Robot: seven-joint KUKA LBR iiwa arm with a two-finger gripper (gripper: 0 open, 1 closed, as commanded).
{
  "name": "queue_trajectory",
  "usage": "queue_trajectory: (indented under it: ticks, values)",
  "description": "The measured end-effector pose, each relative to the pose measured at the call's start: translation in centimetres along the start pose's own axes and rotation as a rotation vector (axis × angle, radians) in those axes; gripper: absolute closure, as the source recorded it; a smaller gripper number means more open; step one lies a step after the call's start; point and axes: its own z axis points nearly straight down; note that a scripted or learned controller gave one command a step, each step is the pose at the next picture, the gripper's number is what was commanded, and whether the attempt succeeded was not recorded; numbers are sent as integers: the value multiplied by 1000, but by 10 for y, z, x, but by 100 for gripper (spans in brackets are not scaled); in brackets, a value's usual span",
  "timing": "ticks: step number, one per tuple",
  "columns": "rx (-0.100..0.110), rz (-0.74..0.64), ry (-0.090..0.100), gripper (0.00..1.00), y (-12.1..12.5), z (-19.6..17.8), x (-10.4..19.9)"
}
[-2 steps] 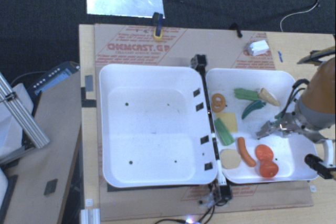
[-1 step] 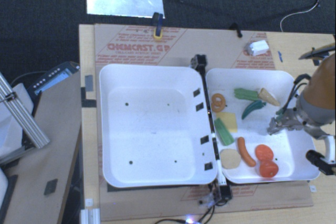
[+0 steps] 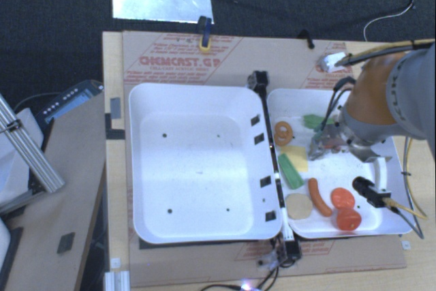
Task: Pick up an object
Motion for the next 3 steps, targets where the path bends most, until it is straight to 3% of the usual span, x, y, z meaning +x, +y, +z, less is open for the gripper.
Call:
queue_trajectory:
  ticks: [1, 2, 3]
  values:
    - [-11, 4, -3, 100, -17, -180, 25]
    - [-18, 5, -4, 100, -18, -455, 45]
    - [19, 8, 0, 100, -61, -217, 100]
